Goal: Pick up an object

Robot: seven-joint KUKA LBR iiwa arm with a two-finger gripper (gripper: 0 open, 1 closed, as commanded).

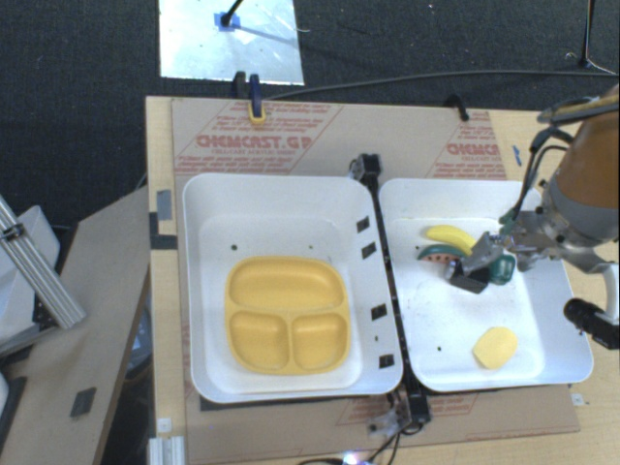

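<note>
Brown cardboard bench point(320, 124) bears two white bins point(281, 197).

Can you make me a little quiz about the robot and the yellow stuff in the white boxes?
1. True or false: the yellow divided tray lies in the right bin.
2. Which thing lies nearest the gripper? A) the banana B) the yellow divided tray C) the pale yellow round piece
3. Fill in: the yellow divided tray has ___ compartments.

Key: 1. False, it lies in the left bin. 2. A. 3. Three.
</note>
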